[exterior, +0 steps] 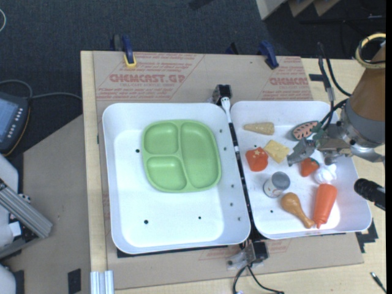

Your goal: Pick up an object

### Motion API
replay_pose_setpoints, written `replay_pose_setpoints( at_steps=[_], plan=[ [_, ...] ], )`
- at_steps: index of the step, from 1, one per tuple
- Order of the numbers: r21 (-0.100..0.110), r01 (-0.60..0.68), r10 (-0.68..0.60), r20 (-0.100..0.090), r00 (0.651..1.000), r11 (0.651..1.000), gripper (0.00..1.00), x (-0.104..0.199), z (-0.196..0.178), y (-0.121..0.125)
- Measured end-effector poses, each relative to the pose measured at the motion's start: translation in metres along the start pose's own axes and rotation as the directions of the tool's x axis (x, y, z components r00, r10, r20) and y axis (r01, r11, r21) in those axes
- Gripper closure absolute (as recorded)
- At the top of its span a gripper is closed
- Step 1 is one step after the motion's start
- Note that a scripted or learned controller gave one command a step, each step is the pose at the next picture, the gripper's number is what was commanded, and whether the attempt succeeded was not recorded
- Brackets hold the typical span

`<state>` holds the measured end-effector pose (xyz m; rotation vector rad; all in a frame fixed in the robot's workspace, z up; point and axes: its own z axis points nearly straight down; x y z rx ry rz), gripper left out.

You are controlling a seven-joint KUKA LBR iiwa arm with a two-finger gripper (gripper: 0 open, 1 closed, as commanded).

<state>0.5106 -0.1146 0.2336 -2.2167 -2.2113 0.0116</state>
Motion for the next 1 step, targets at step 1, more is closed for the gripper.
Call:
replay_pose_setpoints(
  at_steps=[1],
  plan=[
    [-0.013,0.003,-0.003,0.002,1.0,1.0,0.0,0.0001,-0.0061,0.0025]
  ],
)
